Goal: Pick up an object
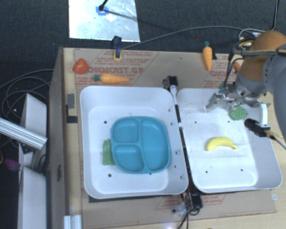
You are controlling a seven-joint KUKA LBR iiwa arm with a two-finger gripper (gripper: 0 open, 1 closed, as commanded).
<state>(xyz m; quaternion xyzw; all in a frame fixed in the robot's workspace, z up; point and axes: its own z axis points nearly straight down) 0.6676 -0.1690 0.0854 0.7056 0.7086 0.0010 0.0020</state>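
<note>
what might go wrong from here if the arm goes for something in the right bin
1. The pincer is near the far wall of the right bin, well apart from the banana. Closing here would likely catch nothing.
2. The green bumpy object lies right beside the wrist, not under the pincer. A descent could knock it aside rather than grasp it.
3. This close to the wall, the pincer might strike the bin's rim.

Right bin: floor bare on the near side and left of the banana; open from above. Beyond the banana, a green lump and the arm crowd the far corner. Further left, a blue plate covers most of the left bin.
</note>
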